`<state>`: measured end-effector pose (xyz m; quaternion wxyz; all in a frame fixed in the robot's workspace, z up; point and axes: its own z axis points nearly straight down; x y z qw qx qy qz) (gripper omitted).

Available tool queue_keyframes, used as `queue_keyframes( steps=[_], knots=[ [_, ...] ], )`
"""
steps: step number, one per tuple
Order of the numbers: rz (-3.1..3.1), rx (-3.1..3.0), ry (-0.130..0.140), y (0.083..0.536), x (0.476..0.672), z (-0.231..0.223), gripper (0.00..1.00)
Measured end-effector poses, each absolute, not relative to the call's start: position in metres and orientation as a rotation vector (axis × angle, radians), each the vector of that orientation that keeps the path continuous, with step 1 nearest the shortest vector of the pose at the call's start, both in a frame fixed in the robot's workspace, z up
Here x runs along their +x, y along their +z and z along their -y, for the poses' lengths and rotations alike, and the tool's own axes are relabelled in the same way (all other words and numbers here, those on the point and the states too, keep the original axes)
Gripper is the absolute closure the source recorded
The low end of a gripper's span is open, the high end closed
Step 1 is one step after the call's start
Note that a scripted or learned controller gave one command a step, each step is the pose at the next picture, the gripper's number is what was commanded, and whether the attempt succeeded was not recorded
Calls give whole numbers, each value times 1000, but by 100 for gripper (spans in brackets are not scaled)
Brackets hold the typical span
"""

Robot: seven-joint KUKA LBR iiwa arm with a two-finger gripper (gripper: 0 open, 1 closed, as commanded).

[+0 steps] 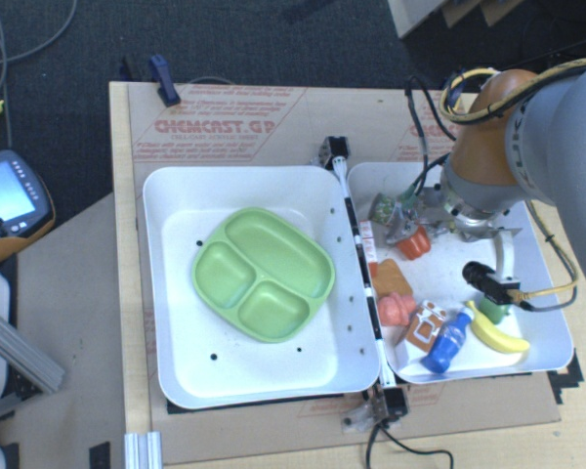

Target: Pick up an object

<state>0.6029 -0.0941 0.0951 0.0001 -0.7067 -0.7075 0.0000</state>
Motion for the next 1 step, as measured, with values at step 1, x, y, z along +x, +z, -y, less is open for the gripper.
queue_keyframes(
  steps=[1],
  knots=[
    [2235, -2218, -16, 202, 592, 33, 100]
  ],
)
